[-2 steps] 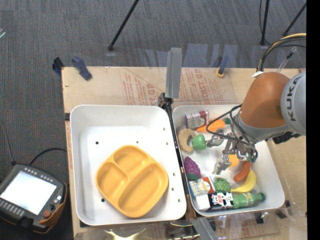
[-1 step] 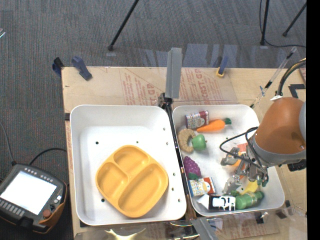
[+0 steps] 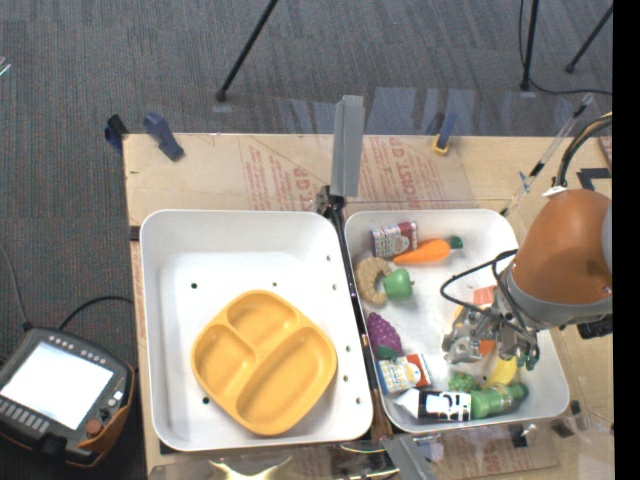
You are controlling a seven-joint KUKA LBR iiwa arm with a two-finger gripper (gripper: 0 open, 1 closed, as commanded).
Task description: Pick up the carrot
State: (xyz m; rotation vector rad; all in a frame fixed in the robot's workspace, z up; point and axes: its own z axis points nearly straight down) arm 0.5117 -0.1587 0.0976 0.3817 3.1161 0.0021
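The carrot, orange with a green stem end, lies near the back of the right bin, to the right of a small red-labelled can. My gripper hangs low over the right side of that bin, well in front of the carrot and to its right. It hovers among small toys near the front right corner. The orange wrist band above it covers part of the bin.
The left bin holds a yellow divided plate. Crowding the right bin are a bagel, a green apple, purple grapes, a small carton, a dark bottle and yellow and green toys. A grey upright post stands behind the bins.
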